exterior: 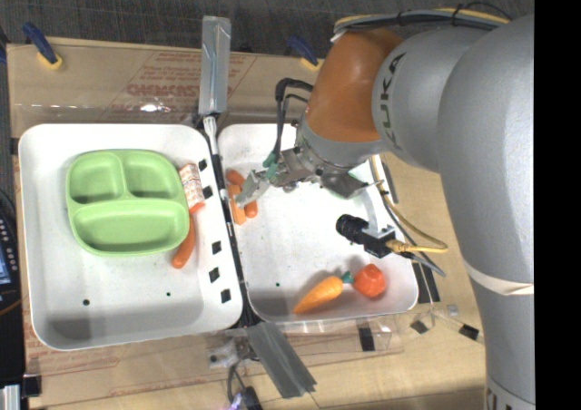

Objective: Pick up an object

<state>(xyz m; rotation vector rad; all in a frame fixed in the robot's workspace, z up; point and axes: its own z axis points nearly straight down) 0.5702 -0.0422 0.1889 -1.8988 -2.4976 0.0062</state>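
My gripper (255,185) is low at the left end of the right bin (300,245), close to the divider. Small orange pieces (241,209) lie right beside and partly under its tip, against the bin's left wall. Whether anything sits between the fingers is hidden. An orange carrot (320,293) with a green top and a red-orange round fruit (369,281) rest near the front of the same bin, apart from the gripper.
The left bin (54,299) holds a green divided plate (127,200), a small labelled tube (191,186) and an orange stick (184,250) at the plate's right. The arm's grey and orange body (363,91) hangs over the right bin's back half.
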